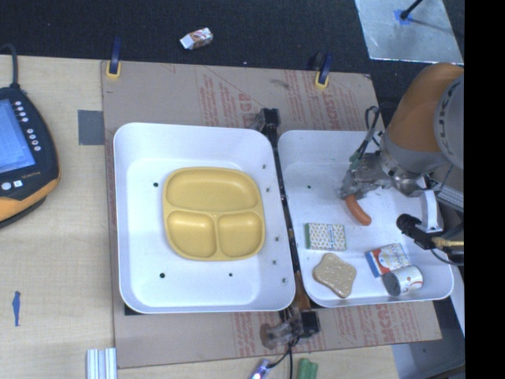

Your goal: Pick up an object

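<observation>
In the right bin (316,152) lie a small orange-red sausage (357,209), a green patterned packet (326,236), a tan slice of toast (334,274), a red, white and blue packet (384,257) and a silver can on its side (403,279). My gripper (359,184) hangs low over the bin's upper middle, its tip just above the upper end of the sausage. The wrist hides the fingertips, and I see nothing held between them.
The left bin (134,212) holds a yellow three-compartment plate (213,212). A teach pendant (22,156) lies at the bench's left edge. A black clip (269,119) sits between the bins at the back. The arm's grey and orange body (426,117) covers the right bin's far right corner.
</observation>
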### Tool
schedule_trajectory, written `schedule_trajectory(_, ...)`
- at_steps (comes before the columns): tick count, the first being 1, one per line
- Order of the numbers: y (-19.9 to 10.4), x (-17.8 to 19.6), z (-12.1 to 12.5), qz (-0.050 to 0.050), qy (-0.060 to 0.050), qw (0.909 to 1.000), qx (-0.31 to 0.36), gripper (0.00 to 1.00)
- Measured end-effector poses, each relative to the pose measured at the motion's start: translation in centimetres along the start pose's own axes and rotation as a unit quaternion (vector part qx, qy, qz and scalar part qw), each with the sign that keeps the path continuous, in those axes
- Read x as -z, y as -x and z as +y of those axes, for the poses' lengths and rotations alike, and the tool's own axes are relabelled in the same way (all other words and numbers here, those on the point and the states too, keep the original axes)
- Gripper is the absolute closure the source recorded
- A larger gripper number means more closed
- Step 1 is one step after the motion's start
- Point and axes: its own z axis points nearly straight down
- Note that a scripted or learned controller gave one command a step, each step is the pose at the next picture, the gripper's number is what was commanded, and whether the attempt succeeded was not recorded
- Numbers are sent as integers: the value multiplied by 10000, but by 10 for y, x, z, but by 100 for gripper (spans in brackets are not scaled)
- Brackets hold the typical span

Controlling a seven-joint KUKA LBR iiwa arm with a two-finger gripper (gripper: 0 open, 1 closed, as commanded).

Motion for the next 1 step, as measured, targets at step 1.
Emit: schedule_trajectory(1,-72,91,7,18,24,10000,-16,100)
